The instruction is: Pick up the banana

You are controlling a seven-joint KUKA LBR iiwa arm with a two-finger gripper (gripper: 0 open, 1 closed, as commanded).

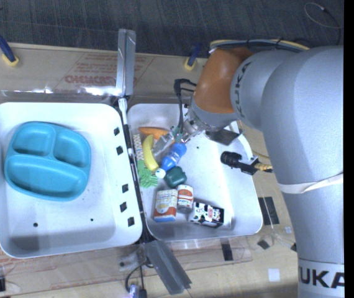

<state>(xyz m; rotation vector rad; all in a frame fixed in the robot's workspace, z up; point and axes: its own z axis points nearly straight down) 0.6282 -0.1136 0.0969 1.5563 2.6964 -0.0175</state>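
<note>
Banana (149, 154) in right bin (246, 198) | blue tray (46, 160) in left bin (59, 231) | jaws state unclear

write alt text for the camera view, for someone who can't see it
A grey robot arm reaches from the right over the right bin, its gripper low among small items near a yellow banana. The left bin holds a blue divided tray.
</note>
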